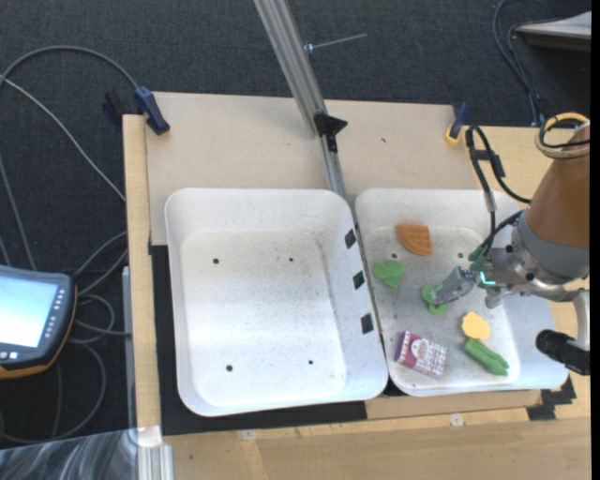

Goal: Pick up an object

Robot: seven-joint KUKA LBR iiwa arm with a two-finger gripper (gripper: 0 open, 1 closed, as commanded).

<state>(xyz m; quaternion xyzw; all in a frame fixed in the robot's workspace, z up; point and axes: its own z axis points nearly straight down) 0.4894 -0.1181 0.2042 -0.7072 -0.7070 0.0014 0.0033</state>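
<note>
Low over the right bin [525,375], the arm reached in from three o'clock, its jaws [448,291] against a small green object [433,299], their opening impossible to judge.

Light: bright, even, from overhead
Shadows: soft, faint along the white bins [187,211]
Glare: mild washout on bin floors
Sharpness: moderate; small items slightly soft
Surroundings: dark floor [66,28], dim

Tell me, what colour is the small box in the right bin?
Pink and white box, seen in the camera view.
</note>
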